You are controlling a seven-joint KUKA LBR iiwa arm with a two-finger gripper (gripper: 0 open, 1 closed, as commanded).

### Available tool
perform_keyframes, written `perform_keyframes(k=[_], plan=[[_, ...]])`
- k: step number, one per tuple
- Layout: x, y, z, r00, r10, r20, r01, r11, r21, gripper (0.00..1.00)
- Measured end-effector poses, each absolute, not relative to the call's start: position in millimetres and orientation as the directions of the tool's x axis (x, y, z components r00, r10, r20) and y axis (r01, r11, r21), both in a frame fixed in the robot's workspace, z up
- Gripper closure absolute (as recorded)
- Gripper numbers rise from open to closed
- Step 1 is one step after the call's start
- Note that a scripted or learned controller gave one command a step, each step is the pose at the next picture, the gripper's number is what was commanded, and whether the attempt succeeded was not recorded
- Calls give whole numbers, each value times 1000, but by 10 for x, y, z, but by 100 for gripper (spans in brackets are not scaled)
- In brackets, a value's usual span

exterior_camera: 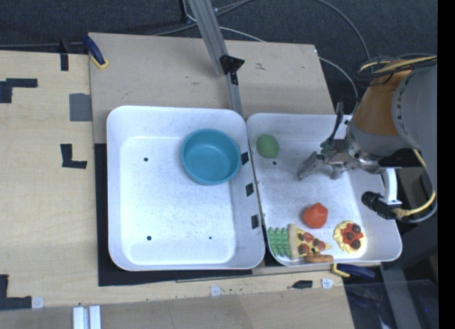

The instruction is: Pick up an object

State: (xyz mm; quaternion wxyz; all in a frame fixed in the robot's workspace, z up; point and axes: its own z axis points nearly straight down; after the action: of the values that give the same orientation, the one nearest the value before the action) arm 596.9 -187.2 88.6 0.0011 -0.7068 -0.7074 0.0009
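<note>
In the right bin lie a green ball at the upper left, a red tomato-like piece lower down, a pizza slice with a green edge and a small round pizza along the front wall. A blue bowl sits in the left bin, near its upper right. My gripper hangs over the middle of the right bin, pointing left, right of the green ball and above the red piece. Nothing shows between its fingers.
A slanted metal pole runs from the top down to the gap between the bins. Cables loop behind the right bin. The arm's grey and orange body covers the right bin's right edge.
</note>
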Motion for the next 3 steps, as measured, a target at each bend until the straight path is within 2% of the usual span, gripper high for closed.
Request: perform_keyframes(k=[1, 3], plan=[[5976, -1872, 1008, -1, 1000, 0, 1000, 1, 0, 100], [6052, -1899, 1992, 0, 1000, -1, 1000, 0, 4, 100]])
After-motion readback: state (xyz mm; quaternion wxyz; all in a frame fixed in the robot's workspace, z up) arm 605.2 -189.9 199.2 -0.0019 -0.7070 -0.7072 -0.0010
